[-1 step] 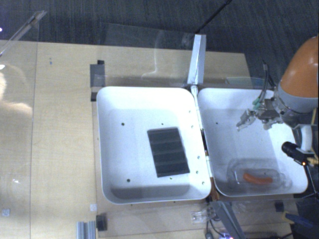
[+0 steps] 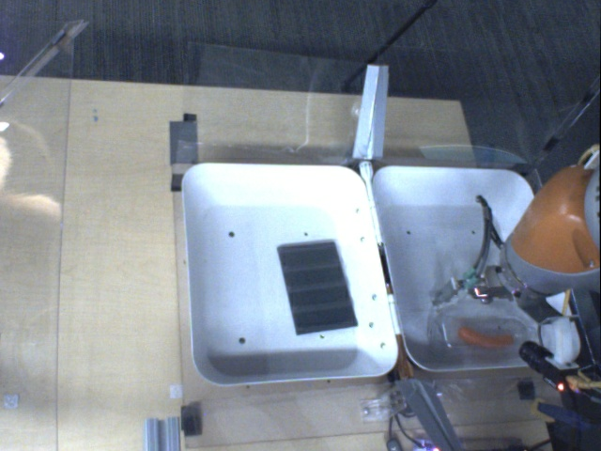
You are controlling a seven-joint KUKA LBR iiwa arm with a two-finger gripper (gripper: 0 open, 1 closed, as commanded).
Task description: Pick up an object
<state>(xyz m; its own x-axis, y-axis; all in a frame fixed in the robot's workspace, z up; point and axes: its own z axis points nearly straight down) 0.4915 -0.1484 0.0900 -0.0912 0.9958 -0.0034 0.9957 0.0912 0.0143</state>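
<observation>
The camera view looks down at a slant on a pale wooden bench bearing two shallow white plastic bins side by side. The grey robot arm with its orange band reaches in from the right edge and hangs over the right-hand white bin. Its two-finger gripper sits low over the lower middle of that bin, amid thin dark cables and clear, glassy parts. Whether the gripper is parted or closed cannot be told, because that area is small and blurred.

A small elongated orange object lies on the floor of the right bin near its lower edge. It lies just below the gripper and slightly to the right, close but with a visible gap between them. It seems to lie under or beside a clear, see-through piece that blurs its outline.

The left-hand white bin holds one thing: a dark ribbed rectangular slab. The slab lies flat near the middle of the bin floor, slightly rotated, well apart from the arm. A narrow grey metal post stands at the top, where the two bins meet.
</observation>
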